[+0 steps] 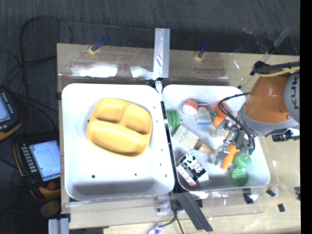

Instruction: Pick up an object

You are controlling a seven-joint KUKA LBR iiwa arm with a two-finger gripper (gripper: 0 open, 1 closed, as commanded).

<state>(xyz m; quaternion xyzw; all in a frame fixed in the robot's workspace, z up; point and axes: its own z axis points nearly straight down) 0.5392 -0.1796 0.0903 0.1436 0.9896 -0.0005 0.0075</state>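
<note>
Carrot [228, 159], orange and slim, lies in the right bin [261, 179] beside a green toy [240, 173], long axis slanting toward the near wall. I see my gripper [233, 143] directly above its upper end; finger state I cannot tell.
</note>
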